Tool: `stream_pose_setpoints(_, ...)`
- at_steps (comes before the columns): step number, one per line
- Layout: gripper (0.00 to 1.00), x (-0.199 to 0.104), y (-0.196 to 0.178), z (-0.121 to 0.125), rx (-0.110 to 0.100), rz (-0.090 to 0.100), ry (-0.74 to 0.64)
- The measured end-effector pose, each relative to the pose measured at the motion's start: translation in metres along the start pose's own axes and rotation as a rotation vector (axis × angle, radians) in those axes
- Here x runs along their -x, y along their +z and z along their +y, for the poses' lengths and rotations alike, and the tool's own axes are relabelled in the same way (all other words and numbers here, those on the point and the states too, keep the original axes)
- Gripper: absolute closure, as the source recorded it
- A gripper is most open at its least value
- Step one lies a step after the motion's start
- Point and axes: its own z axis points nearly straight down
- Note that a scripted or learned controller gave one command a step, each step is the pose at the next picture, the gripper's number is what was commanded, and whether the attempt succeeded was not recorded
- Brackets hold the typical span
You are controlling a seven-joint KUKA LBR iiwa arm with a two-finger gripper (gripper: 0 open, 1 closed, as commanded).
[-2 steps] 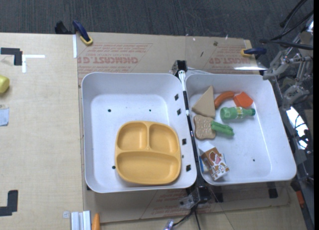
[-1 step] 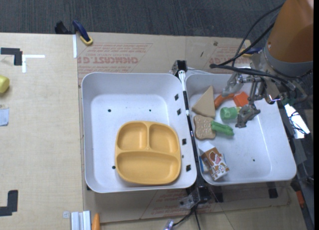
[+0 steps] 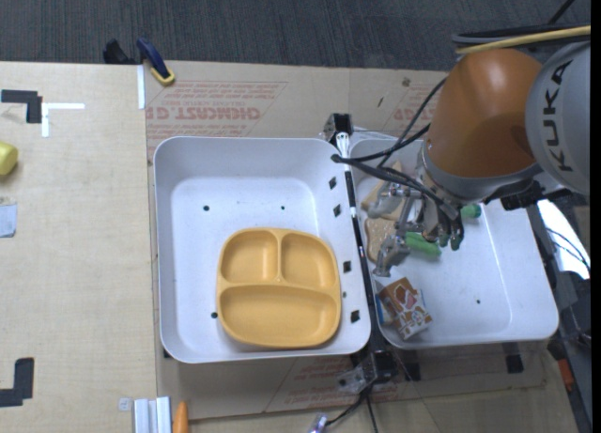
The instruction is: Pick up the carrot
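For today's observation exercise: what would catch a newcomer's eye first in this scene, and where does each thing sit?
First, the big orange and grey robot arm looming over the right bin, its gripper low among small items there. Next, the yellow sectioned plate lying alone in the left bin. A small printed packet sits near the right bin's front left corner.

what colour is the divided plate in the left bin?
Yellow-orange, plain, no pattern. The divided plate shows clearly in the camera view, lying in the left bin.
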Motion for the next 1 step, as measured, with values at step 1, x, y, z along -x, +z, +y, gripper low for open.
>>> stream_pose_setpoints(1,0.00,-0.0595,0.0161,0.0506,0.000,0.003,0.107)
